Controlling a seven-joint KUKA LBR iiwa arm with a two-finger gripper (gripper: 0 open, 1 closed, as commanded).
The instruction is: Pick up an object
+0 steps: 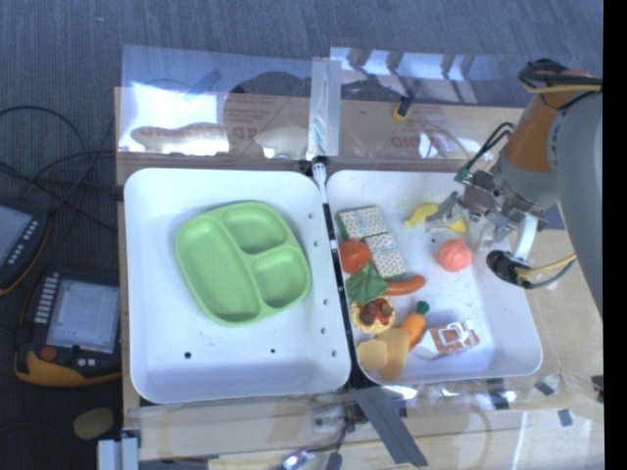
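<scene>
Since the two-finger gripper (460, 225) hangs low in the right white bin (509, 352), we see the round salmon-pink ball (454, 255) just beside it toward the bin's front, the yellow banana-shaped toy (421, 213) to its left; finger state: cannot tell.

Green divided plate (244, 260) in left bin (147, 360) — handheld pendant (71, 326) on floor, cables (49, 174) nearby.

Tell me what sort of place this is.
Most likely a robotics lab test bench for pick-up trials. A robot arm reaches over two white bins, one holding toy food, the other a green divided plate. Cables and a handheld controller lie on the carpet beside it.
</scene>
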